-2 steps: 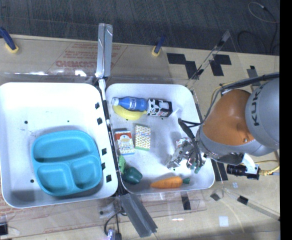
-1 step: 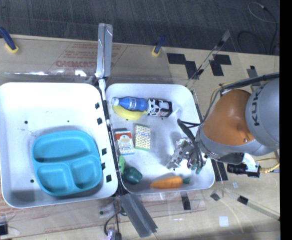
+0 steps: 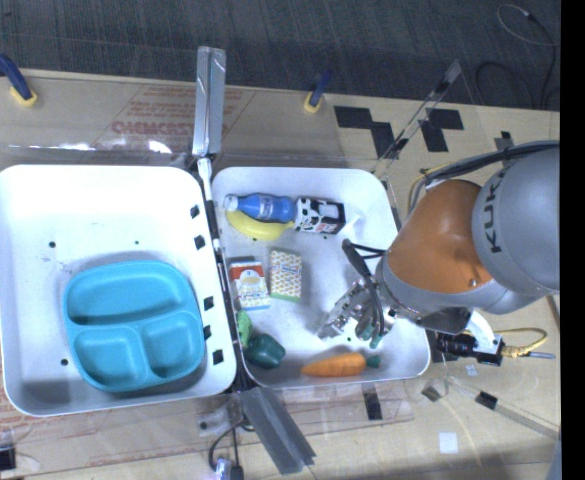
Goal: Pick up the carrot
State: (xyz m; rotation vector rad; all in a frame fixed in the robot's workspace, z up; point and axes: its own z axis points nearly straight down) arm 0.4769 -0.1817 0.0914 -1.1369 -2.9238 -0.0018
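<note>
- You'll find the carrot [image 3: 336, 365] lying flat along the near wall of the right bin [image 3: 397, 208], its green top pointing right.
- Your gripper [image 3: 353, 318] hangs just above the carrot, apart from it; its fingers look parted and bare, though the view is blurred there.
- A green pepper [image 3: 263, 348] sits left of the carrot.
- The left bin [image 3: 22, 198] holds a blue divided tray [image 3: 132, 325].

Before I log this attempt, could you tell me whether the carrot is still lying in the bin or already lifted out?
Still in the bin. The carrot lies flat on the floor of the right bin near its front wall, just below the gripper.
</note>
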